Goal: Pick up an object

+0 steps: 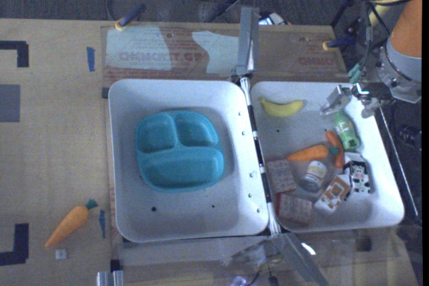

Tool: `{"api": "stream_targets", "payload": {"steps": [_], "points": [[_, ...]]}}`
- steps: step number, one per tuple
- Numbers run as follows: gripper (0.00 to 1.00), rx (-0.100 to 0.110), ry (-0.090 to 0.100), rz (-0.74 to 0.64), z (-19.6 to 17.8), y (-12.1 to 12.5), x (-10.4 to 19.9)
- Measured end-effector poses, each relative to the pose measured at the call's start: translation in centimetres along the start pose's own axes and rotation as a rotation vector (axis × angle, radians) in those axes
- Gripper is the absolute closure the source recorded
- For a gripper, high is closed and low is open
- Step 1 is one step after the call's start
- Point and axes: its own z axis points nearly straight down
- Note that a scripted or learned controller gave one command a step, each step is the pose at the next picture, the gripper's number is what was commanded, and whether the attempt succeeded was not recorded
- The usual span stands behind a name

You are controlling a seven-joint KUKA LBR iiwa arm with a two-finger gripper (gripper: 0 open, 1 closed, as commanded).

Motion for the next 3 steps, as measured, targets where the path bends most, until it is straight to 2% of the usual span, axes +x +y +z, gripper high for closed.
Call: {"api": "stream_targets", "payload": {"steps": [1,2,3], "points": [[0.0,0.0,0.0,0.021,15.3,-3.1,0.3],[0.0,-0.004,0.002,0.012,18.8,-1.9,-0.9],[1.0,-0.01,-0.001,0.017,17.7,-1.7,-1.2]]}}
